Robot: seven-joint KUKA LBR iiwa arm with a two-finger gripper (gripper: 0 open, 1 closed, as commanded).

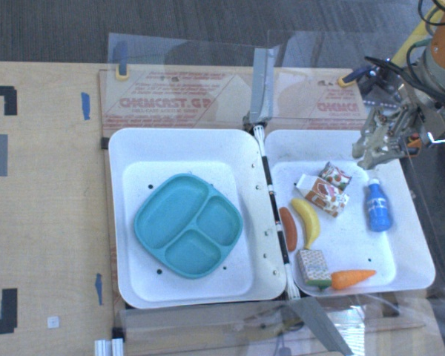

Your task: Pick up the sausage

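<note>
**Ana:** Where does the sausage [288,229] lie?

**Ben:** In the right bin [408,273], hard against its left wall, lengthwise along that wall. The banana [307,222] lies just beside it on the right, nearly parallel, and the sponge block [312,265] sits near its lower end. The carrot [351,277] is further right along the bottom.

**Ana:** And the gripper [372,153]?

**Ben:** It hangs over the upper right part of that bin, well apart from the sausage, above and a little left of the blue bottle [377,207]. The snack packet [328,190] lies between it and the target. It touches nothing and nothing sits in it. Whether it stands spread or pressed together cannot be told from this slant; the end of it is a tangle of metal and cable.

**Ana:** So the reach is not yet made. How should it go?

**Ben:** By judgement, the arm needs to cross over the packet and banana to the bin's left side, then turn the gripper so that it closes across the sausage's narrow width, not along its length. The tight spot is the wall: one side must slip between sausage and wall, the other between sausage and banana. Aiming at the middle of the sausage, where the banana curves away slightly, likely gives the most room.

**Ana:** The risk?

**Ben:** Catching the banana too, or landing on the rim. The left bin [126,273], with its teal plate [188,225], plays no part.
</note>
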